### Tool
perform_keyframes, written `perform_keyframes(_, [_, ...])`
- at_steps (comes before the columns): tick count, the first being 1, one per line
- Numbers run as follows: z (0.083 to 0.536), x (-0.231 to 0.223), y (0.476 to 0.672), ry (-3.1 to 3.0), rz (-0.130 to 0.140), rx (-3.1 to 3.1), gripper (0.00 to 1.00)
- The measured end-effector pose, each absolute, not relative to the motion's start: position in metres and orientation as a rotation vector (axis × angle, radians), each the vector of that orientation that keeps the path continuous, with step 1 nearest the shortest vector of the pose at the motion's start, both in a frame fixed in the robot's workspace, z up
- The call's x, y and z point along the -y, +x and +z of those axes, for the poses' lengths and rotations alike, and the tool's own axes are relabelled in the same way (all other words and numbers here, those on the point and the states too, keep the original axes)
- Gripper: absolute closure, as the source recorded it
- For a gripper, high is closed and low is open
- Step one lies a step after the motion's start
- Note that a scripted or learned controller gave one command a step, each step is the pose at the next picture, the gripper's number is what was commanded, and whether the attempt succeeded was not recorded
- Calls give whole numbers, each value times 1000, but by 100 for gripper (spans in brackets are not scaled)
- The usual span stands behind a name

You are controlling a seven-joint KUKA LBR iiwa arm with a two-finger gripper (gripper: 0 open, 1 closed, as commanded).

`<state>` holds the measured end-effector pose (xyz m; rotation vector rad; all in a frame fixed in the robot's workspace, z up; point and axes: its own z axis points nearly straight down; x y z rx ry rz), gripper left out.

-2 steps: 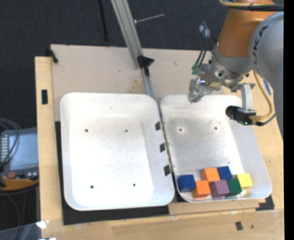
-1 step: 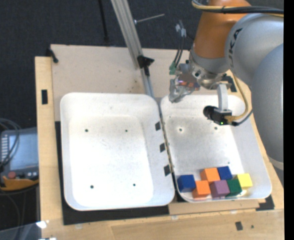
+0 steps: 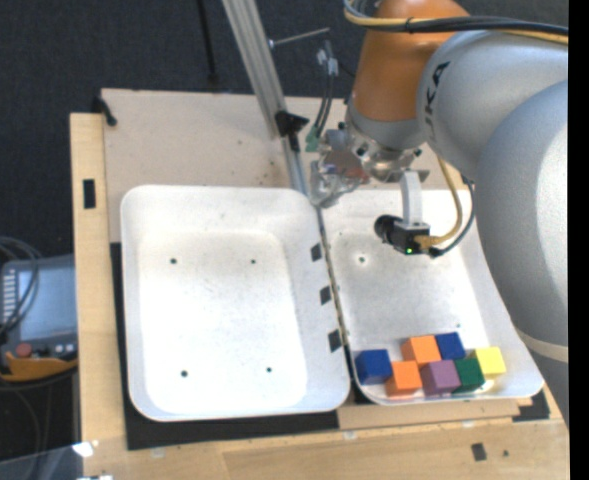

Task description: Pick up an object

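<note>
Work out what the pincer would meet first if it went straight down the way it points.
Probably the rim between the two bins, at the far corner; the pincer hangs about over it, though depth is unclear.

Partial dark "KU" lettering (cut off by the angle), on the grey arm [image 3: 474, 88]

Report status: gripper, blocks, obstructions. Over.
Gripper high at the right bin's far-left corner, beside the divider. Blocks clustered at the bin's near edge, untouched. Nothing between them.

1 fixed overhead camera slants down on 2 bins [image 3: 224, 298].
</note>
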<state>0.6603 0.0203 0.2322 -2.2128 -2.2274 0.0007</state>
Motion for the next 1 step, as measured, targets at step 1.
perform_keyframes(1, [224,-73,667,-2213,-1,2229,100])
